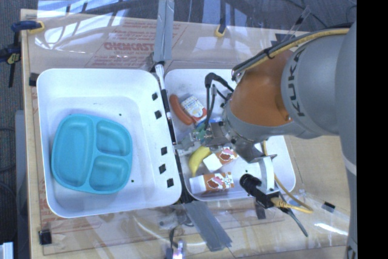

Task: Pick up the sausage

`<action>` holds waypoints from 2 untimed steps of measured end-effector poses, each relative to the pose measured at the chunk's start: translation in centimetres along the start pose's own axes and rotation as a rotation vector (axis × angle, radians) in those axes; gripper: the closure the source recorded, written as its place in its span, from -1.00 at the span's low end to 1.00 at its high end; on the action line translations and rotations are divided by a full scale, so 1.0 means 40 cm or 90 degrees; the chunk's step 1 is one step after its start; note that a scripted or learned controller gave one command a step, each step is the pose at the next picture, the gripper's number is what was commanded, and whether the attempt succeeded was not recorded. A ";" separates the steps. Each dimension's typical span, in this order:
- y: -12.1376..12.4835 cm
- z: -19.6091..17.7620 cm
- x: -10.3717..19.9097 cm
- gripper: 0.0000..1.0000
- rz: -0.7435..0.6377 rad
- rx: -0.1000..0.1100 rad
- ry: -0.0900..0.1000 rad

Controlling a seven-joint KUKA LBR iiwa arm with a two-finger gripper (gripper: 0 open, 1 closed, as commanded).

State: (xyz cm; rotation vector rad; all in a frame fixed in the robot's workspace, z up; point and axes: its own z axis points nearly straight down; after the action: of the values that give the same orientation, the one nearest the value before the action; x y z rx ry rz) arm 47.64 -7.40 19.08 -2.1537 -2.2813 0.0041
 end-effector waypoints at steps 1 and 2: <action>0.111 -0.053 -0.110 -1.00 -0.120 -0.003 -0.001; 0.225 0.187 -0.100 -1.00 -0.124 -0.006 -0.005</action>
State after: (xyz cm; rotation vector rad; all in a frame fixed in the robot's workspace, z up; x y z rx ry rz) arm 56.81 -10.87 11.55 -1.9284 -2.4898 0.0006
